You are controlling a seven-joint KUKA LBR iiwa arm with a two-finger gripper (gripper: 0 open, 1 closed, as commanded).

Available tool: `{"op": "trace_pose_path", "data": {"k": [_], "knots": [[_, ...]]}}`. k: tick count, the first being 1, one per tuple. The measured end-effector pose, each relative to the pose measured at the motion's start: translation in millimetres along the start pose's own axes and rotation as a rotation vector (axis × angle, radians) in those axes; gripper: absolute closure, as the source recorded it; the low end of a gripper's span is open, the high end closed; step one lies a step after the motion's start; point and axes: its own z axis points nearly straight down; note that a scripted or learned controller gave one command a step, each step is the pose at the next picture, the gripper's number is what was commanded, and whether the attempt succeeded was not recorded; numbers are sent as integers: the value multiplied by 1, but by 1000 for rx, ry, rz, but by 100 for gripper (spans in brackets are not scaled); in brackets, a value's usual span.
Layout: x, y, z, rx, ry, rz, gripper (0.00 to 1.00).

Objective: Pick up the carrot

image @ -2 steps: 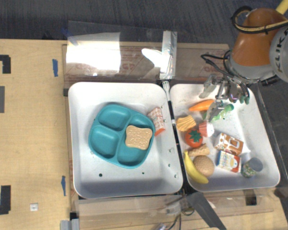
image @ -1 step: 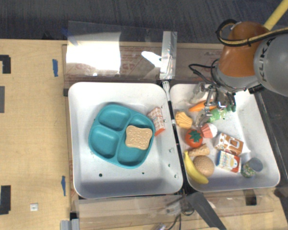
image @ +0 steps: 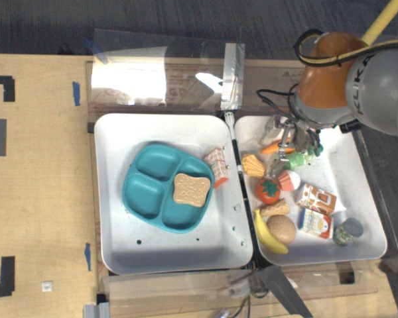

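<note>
A tan bench carries two shallow white bins side by side, the left bin (image: 113,177) and the right bin (image: 365,177), under a camera looking down at a slant. The gripper (image: 286,146) is down in the upper left part of the right bin, its metal fingers pointing into the clutter, and whether they stand wide or narrow cannot be told from here, since the wrist and cables overlap them. The carrot (image: 278,149), a small orange piece with a green leafy end (image: 304,156), lies right at the fingertips, seemingly touching or just under them; nothing shows it actually clamped between them. Its long axis runs roughly left to right across the bin, orange tip toward the divider and green top toward the arm's side. In my judgement the coming move turns on that: the fingers would need to straddle the carrot across its short width, not along its length. Just beside it lie a ridged yellow-orange piece (image: 253,165) and a tomato (image: 267,190), close enough to be caught by mistake. Further out sit a banana (image: 265,234), a bread roll (image: 282,229) and two small cartons (image: 316,211). In the left bin a teal divided plate (image: 146,187) holds a slice of toast (image: 191,190).
</note>
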Motion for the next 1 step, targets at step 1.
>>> {"op": "trace_pose_path", "data": {"k": [1], "knots": [[-4,1,-14,0,-14,-2,100]]}}
